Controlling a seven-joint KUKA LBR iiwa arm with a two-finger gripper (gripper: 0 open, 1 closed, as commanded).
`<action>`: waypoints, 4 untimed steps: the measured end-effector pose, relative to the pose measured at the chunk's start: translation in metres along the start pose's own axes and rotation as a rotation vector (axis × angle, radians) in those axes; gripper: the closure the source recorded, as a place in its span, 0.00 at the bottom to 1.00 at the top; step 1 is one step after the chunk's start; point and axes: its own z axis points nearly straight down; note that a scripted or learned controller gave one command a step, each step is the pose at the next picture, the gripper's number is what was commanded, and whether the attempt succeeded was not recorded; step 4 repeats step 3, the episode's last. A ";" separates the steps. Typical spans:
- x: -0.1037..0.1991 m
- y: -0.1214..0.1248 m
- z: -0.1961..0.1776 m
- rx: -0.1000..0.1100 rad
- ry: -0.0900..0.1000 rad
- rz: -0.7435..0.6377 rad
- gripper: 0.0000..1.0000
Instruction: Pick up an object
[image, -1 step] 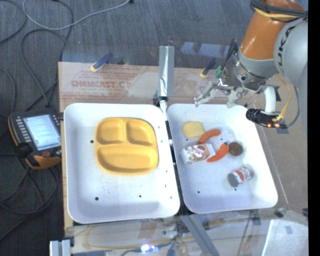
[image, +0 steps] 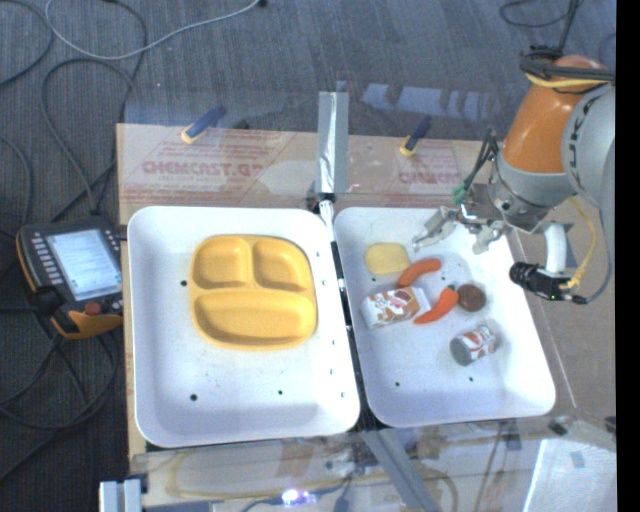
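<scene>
Claw: upper right of frame, fingers spread open, holding nothing, above the right bin.
Below it: yellow sponge, two carrots, brown ball, snack packet, small can; labels unreadable.
Left bin: yellow divided tray.
Counter: faint red print, unreadable.
</scene>
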 end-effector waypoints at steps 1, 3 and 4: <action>-0.004 -0.005 0.093 -0.003 0.003 -0.108 0.00; 0.035 0.030 -0.025 -0.003 0.000 0.022 1.00; 0.035 0.030 -0.025 -0.003 0.000 0.022 1.00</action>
